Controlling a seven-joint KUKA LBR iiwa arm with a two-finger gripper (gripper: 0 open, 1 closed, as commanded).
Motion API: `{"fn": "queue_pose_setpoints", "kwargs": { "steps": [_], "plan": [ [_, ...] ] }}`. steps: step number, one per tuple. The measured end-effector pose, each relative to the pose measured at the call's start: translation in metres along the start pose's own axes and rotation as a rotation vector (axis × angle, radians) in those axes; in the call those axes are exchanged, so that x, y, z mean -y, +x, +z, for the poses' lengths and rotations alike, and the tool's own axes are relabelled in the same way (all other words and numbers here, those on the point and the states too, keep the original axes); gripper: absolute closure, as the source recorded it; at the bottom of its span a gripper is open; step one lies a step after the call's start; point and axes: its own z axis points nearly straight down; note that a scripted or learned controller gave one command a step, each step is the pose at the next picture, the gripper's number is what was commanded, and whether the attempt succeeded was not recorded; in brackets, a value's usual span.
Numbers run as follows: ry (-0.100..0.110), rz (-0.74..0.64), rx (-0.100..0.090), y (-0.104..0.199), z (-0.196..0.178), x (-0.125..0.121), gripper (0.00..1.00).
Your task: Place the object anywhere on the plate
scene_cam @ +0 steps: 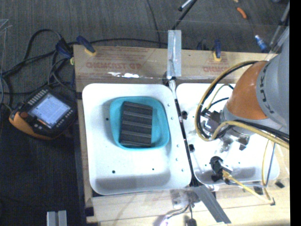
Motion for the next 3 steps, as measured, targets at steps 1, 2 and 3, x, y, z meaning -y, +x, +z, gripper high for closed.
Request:
{"fn": "queue_pose_setpoints", "kwargs": {
  "steps": [1,2,3],
  "plan": [
    [-0.005,-0.351,0.001,-0.032,-0.170,-0.021,0.00],
    [-0.001,-0.154,0.000,-0.028,-0.038,-0.018,0.00],
    [-0.005,-0.455,0.001,-0.096,-0.084,-0.061,0.00]
  ]
}}
